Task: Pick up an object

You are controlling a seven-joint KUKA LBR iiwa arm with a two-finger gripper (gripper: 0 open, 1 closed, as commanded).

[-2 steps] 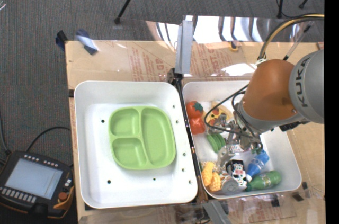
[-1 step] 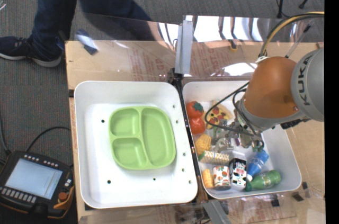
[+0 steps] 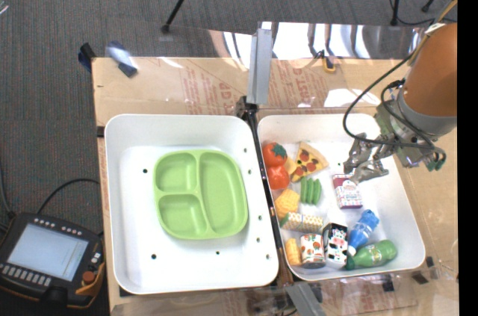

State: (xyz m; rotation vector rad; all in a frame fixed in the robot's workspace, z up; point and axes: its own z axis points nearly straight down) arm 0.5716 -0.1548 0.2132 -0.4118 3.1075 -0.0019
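My gripper [image 3: 364, 165] hangs over the upper middle of the right bin [image 3: 409, 210], open, with nothing between its fingers. Just below it stands a small pink carton [image 3: 347, 194]. To its left lie a pizza slice [image 3: 308, 160], a red tomato [image 3: 274, 153] and green beans [image 3: 311, 191]. Lower in the bin are a corn cob [image 3: 287, 201], a blue bottle [image 3: 364, 226], a green bottle [image 3: 375, 255], a cow-patterned carton [image 3: 336, 243] and a small can [image 3: 311, 249].
The left bin [image 3: 127, 158] holds a green divided plate [image 3: 200, 193]. A grey metal post [image 3: 259, 68] rises between the bins at the back. Black cables loop beside the arm's wrist [image 3: 429, 94]. A teach pendant [image 3: 46, 255] lies at the lower left, off the bench.
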